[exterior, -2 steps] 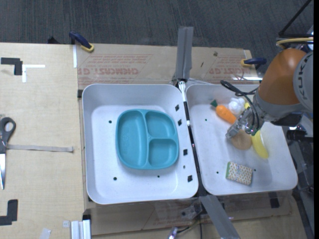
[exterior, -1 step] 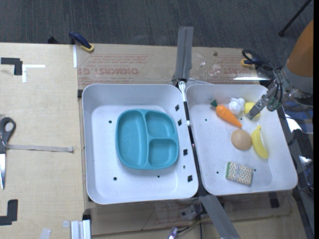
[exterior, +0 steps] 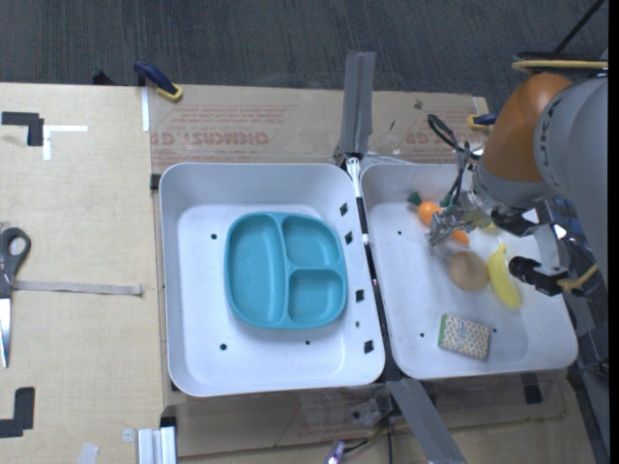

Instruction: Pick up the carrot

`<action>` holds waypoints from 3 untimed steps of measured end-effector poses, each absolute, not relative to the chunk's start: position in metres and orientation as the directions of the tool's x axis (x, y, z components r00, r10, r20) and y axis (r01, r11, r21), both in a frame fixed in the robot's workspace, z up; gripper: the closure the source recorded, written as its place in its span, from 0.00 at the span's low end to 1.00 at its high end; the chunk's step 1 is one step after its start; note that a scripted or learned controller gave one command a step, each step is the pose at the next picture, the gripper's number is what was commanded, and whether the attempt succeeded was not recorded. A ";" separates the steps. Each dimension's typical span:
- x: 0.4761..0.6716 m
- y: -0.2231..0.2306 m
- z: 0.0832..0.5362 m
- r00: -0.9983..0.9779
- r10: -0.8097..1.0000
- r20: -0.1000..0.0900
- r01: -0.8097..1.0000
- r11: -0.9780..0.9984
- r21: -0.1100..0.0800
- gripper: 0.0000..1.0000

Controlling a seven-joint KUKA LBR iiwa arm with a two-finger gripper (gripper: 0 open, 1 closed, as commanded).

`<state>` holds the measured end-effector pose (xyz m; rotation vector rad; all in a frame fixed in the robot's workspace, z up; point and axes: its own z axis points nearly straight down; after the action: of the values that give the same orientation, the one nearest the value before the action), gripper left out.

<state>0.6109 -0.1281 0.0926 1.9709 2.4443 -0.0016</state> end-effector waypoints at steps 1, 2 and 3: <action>0.624 -0.143 0.190 -0.154 0.988 -0.003 0.988 0.154 0.001 1.00; 0.600 -0.103 0.092 -0.173 0.985 -0.001 0.985 0.173 0.001 1.00; 0.599 -0.110 0.233 0.040 0.999 -0.003 0.999 -0.040 0.001 1.00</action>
<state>0.5988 -0.1097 0.2330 2.2635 2.1754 -0.0024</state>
